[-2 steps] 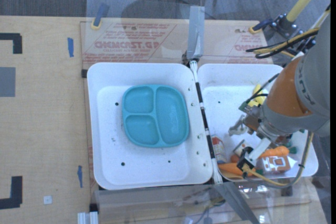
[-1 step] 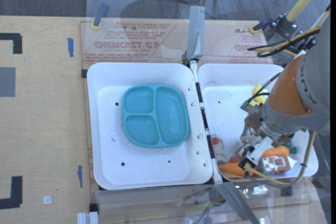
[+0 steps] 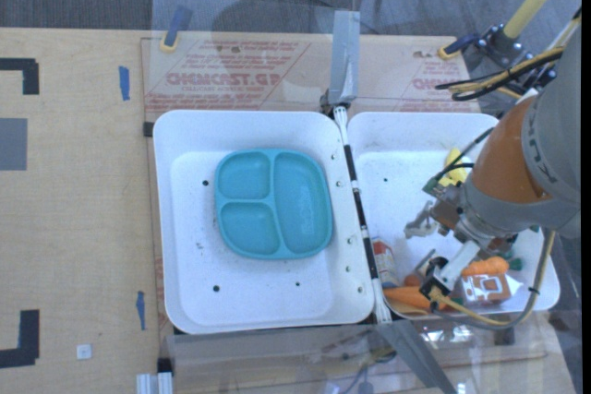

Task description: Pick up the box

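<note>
Your end effector hangs low in the right white bin.
You cannot tell its finger state; the small orange-and-white box lies just right of it.

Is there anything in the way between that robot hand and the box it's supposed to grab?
Nothing visible stands between them. The gripper hangs low in the right bin, and the box, orange and white, lies just beside it toward the bin's near corner. An orange carrot-like toy lies nearby, off to the side.

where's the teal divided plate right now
The teal divided plate lies flat in the middle of the left bin, across the divider from the right bin where the arm works.
</note>
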Controlling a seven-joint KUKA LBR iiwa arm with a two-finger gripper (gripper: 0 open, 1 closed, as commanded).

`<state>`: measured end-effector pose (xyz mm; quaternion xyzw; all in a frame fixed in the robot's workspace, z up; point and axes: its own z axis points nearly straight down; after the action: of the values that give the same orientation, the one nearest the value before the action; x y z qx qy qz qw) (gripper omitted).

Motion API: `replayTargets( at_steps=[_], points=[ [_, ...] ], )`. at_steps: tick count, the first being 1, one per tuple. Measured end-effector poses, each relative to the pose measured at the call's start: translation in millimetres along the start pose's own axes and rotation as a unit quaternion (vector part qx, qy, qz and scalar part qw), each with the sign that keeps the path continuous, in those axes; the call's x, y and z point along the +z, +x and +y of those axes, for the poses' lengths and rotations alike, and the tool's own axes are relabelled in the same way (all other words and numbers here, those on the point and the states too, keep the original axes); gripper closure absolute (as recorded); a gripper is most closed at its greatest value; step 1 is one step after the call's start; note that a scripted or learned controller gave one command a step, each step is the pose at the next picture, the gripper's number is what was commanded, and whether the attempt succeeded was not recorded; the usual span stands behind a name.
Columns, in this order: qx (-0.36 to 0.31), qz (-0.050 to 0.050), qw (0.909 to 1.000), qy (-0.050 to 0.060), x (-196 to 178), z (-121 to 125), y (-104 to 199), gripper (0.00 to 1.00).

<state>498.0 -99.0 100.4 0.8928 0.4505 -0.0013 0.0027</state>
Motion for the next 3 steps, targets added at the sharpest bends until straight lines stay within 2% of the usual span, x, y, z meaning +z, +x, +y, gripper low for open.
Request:
replayTargets(
  at_steps=[1, 2, 3],
  points=[
    [0.019, 0.002, 0.9998, -0.001, 14, 120, 50, 0.00],
    [0.137, -0.001, 0.9905, 0.007, 9, 38, 38, 0.00],
    [0.135, -0.003, 0.9909, 0.009, 3, 37, 39, 1.00]
  ],
)
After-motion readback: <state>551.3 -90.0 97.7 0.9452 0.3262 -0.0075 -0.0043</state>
